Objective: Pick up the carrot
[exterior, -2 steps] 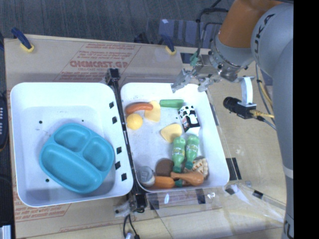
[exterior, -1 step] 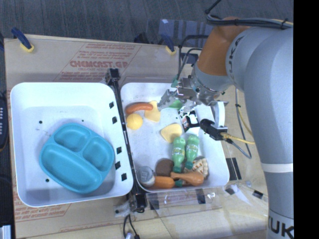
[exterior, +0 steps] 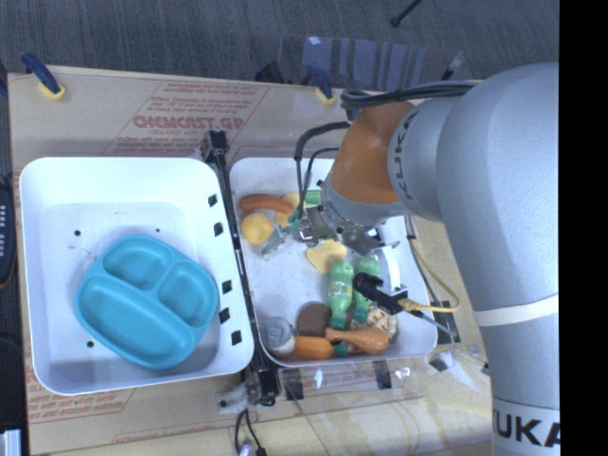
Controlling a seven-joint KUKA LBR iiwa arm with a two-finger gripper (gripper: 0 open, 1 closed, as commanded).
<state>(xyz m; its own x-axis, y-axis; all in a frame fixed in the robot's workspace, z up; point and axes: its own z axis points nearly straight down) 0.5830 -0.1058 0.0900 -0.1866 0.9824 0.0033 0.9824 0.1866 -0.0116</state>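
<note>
Carrot [exterior: 313, 347]: lies at right bin's [exterior: 275, 283] near edge, ungrasped; pincer [exterior: 309, 224] hovers mid-bin, spread not discernible; approach step, next move likely needs travel toward near edge, then descent.

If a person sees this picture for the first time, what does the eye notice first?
The big grey arm with its orange band fills the right side, reaching down over the right bin. That bin is crowded with toy food, a carrot at its near edge. In the left bin lies a blue divided plate.
</note>
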